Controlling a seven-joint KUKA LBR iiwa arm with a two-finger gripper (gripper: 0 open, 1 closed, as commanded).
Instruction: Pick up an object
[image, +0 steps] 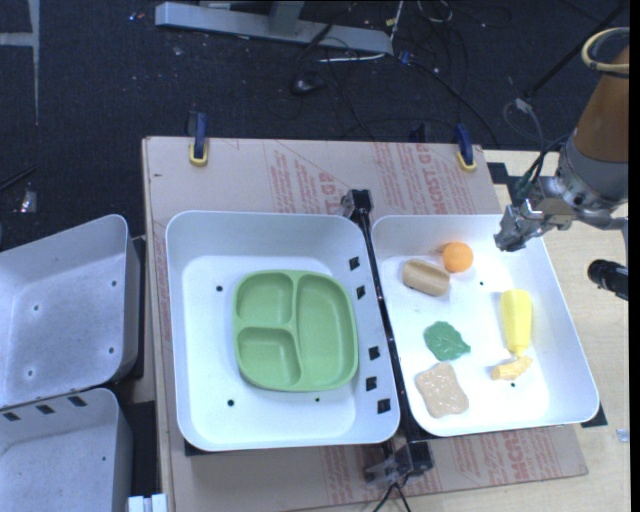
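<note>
Five toy foods lie in the right bin (560, 300); nearest the gripper (512, 236) at its far right corner is the orange ball (457, 257) (just leftward). Finger spacing: cannot tell.

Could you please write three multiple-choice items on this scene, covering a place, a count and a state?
1. Where is the green tray?
A. left bin
B. right bin
C. on the cardboard

2. How many compartments does the tray have?
A. two
B. three
C. five

3. What does the tool hold?
A. the orange ball
B. the yellow bottle
C. nothing visible

Answers:
1 A, it lies flat in the left bin.
2 B, ridges divide it into three.
3 C, it hovers at the right bin's far rim while both things lie on the floor.
</note>
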